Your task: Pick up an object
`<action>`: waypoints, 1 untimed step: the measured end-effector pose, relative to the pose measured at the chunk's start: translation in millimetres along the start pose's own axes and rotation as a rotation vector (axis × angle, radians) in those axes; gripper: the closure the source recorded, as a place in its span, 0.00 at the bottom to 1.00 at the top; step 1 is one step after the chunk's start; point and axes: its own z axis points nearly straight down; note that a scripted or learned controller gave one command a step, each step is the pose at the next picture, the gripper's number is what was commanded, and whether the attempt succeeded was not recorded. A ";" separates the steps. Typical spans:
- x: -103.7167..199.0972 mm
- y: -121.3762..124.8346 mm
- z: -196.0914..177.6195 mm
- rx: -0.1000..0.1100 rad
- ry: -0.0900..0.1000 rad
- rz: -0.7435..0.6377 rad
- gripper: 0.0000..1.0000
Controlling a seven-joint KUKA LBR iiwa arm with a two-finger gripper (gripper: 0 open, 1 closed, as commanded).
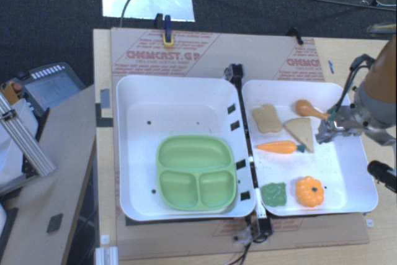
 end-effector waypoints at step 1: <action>42.1 12.7 1.6 0.001 0.002 -0.004 1.00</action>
